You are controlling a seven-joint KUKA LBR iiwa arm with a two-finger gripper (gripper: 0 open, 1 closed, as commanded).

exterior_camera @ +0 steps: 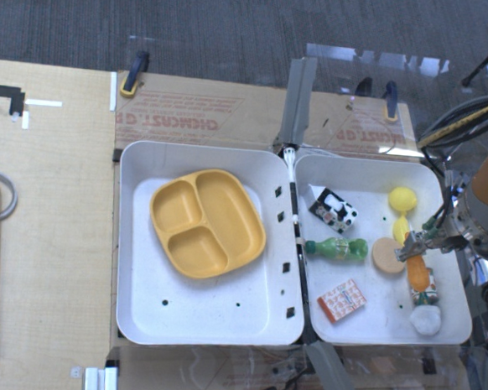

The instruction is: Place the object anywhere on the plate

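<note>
A yellow plate point(208, 222) with three compartments lies in the left bin point(134, 307). My gripper point(410, 248) is low over the right side of the right bin point(359, 338). It sits just above the top end of an orange object point(421, 276) and beside a tan round disc point(386, 255). The bin also holds a black-and-white toy point(334, 210), a green bottle point(337, 249), a red box point(342, 300), a yellow lemon point(403, 199) and a white lump point(425, 319). The plate holds nothing.
The two bins meet at a raised rim point(291, 236) between plate and objects. A grey post point(298, 102) stands behind that rim. Cardboard lies behind the bins, and a wooden bench top stretches to the left. The arm and its cables fill the right edge.
</note>
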